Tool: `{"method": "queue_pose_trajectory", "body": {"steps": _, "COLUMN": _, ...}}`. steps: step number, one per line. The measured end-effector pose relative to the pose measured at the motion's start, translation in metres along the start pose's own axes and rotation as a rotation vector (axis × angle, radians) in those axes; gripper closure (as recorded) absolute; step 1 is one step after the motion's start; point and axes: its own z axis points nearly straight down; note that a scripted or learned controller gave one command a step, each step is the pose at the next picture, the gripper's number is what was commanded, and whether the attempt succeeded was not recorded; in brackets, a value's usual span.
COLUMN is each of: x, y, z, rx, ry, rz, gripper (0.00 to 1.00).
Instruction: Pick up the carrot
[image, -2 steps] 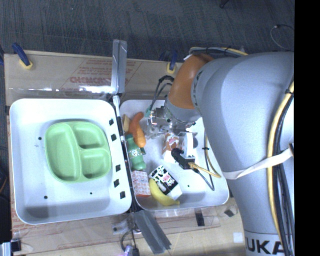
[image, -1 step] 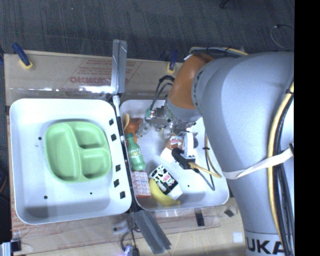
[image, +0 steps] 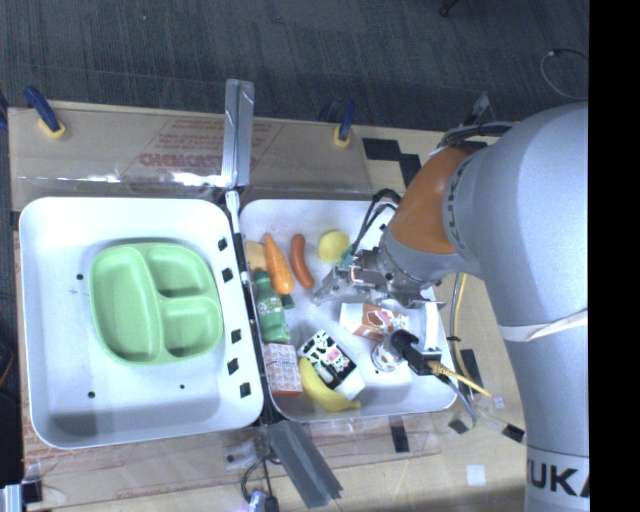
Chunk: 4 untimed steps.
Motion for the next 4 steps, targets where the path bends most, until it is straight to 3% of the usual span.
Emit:
{"method": "queue_pose_trajectory", "body": {"steps": 1, "x": 0.062, "y": -0.005, "z": 0.001, "rx": 0.004, "ry": 0.0, "rz": 0.081, "gripper": 0.0}}
{"method": "queue_pose_trajectory", "body": {"steps": 2, "x": 0.055, "y": 0.083, "z": -0.009, "rx": -0.001, "ry": 0.0, "rz": 0.198, "gripper": 0.0}}
{"method": "queue_pose_trajectory", "body": {"steps": 3, "x": 0.054, "y": 0.083, "z": -0.002, "rx": 0.002, "ry": 0.0, "rz": 0.072, "gripper": 0.0}}
{"method": "queue_pose_trajectory", "body": {"steps": 4, "x": 0.055, "y": 0.081, "z": -0.013, "rx": 0.014, "ry": 0.0, "rz": 0.064, "gripper": 1.0}}
